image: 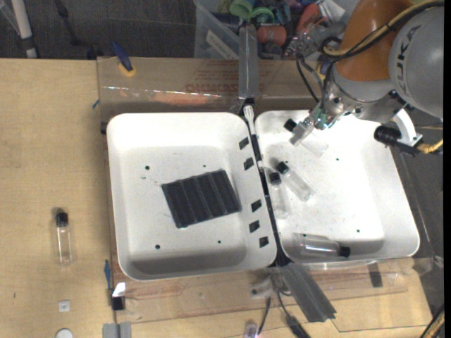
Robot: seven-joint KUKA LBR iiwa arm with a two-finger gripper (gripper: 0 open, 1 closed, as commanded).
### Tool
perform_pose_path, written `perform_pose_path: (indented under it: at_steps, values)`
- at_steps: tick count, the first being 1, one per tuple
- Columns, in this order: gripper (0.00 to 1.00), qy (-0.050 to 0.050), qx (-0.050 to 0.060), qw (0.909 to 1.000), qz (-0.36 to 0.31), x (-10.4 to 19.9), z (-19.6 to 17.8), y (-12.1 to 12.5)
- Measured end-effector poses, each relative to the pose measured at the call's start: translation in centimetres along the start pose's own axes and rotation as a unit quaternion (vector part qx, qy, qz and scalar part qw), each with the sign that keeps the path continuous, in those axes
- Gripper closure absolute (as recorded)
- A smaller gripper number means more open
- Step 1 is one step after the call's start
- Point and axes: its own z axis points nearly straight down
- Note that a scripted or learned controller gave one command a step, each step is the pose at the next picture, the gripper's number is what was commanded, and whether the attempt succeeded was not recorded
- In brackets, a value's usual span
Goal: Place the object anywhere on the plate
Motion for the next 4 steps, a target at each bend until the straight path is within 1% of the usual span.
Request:
perform_pose_path:
  at_steps: [1, 2, 3, 4]
  values:
    - [1.00, 0.002, 0.001, 0.9827, -0.185, 1.8, 0.0, -1.7]
    - [1.00, -0.001, -0.002, 0.8886, -0.459, 2.4, -0.1, 0.9]
    - [1.00, 0.001, -0.001, 0.8662, -0.500, 5.1, -2.5, -1.9]
    - [1.00, 0.001, -0.001, 0.7951, -0.607, 7.5, -0.1, -1.9]
